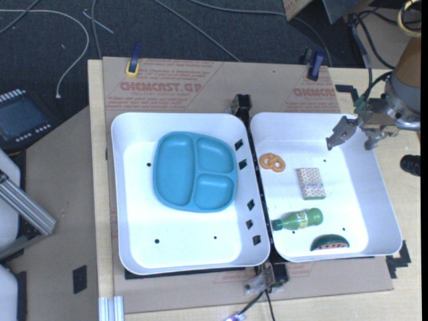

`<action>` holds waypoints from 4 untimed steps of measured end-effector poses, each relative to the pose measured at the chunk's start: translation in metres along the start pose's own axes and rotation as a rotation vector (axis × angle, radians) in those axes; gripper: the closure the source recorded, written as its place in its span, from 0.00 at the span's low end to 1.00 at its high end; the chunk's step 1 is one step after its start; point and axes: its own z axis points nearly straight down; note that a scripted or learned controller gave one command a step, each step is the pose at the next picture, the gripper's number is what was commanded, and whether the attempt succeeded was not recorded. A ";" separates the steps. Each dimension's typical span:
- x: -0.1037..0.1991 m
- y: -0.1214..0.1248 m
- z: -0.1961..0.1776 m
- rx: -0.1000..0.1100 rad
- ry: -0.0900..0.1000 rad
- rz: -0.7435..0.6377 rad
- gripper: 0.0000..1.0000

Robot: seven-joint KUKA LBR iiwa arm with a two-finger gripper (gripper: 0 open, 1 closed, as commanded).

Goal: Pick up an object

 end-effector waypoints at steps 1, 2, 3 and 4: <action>0.001 0.002 -0.007 -0.013 -0.002 -0.003 0.00; -0.005 0.008 0.038 -0.010 -0.002 -0.002 0.00; -0.006 0.014 0.082 -0.009 -0.001 -0.003 0.00; -0.007 0.010 0.145 -0.006 0.000 -0.002 0.00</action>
